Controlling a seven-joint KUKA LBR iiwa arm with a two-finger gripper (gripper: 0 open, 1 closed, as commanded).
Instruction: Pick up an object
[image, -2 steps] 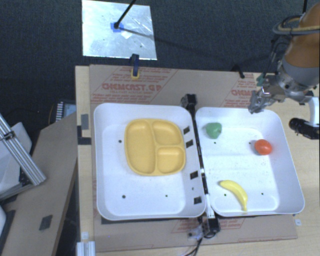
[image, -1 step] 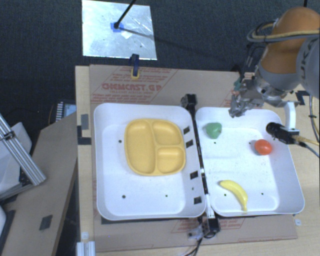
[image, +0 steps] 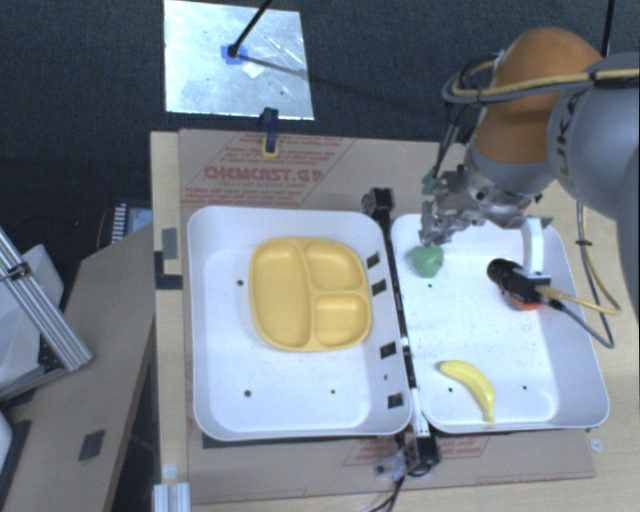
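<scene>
The claw (image: 436, 235) is seen poised over the far left corner of the right bin (image: 560, 330), its tip just above, perhaps touching, a small green lump (image: 427, 262). Whether the claw is open or closed cannot be told from this slant, and no grip on anything can be confirmed. Nearest the camera, a curved yellow banana (image: 470, 385) is laid by the near edge of the same bin, well apart from the claw. Farther in, the green lump is found close to the wall that divides the bins, and it is taken to be the thing aimed at. It is rounded, smooth-looking and dull green, somewhat like a small toy fruit, though its exact form is too small to be made out. For the step in hand, judged to be the descent onto the lump, the claw would best be centred over the widest part and lowered straight, so that the round body is not squeezed out sideways or pushed against the dividing wall. Lifting should be delayed until the lump is firmly seated. In the left bin (image: 215, 330) a yellow divided plate (image: 308, 293) is laid flat near the middle. Beyond the bins, printed cardboard (image: 270, 170) is spread on the tabletop (image: 162, 190), and a silvery sheet (image: 240, 60) is seen farthest off.
</scene>
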